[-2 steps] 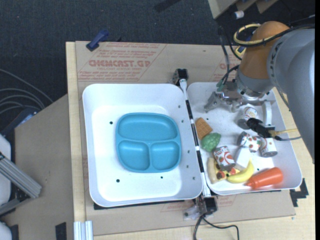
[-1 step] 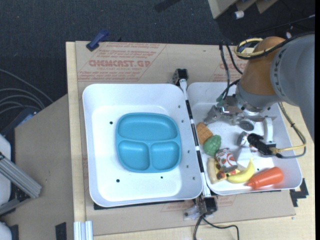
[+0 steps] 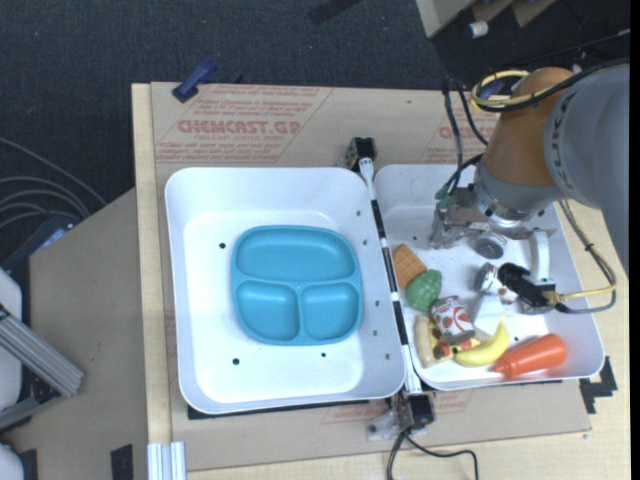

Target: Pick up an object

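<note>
From above, the gripper point(image 3: 470, 223) hung low over the right bin point(image 3: 415, 183) near its back wall; whether it was open I could not tell. The toys crowded the front edge: banana point(image 3: 484, 348), orange carrot point(image 3: 530, 356), green piece point(image 3: 424, 289). The blue tray point(image 3: 296, 282) sat in the left bin point(image 3: 200, 268).
</note>
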Action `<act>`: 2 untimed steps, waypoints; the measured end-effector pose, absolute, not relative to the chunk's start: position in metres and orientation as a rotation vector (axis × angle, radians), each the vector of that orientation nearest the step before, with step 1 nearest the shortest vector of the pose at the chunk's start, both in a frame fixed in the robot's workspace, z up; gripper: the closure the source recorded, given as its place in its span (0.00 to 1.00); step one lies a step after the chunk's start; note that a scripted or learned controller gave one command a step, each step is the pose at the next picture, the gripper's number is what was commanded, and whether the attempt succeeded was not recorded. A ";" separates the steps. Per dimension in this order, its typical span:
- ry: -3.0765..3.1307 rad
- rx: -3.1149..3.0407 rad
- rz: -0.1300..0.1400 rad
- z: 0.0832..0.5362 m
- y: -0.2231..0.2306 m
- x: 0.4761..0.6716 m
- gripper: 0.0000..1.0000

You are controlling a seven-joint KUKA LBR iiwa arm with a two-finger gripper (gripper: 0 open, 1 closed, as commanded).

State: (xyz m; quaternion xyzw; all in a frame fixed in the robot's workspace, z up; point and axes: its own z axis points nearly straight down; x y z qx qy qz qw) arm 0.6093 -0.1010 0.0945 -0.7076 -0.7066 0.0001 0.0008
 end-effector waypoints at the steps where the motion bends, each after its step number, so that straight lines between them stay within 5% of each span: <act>1: -2.219 -2.222 0.000 0.094 -0.101 0.609 0.00; 2: -2.222 -2.221 -0.001 0.085 -0.094 0.659 0.00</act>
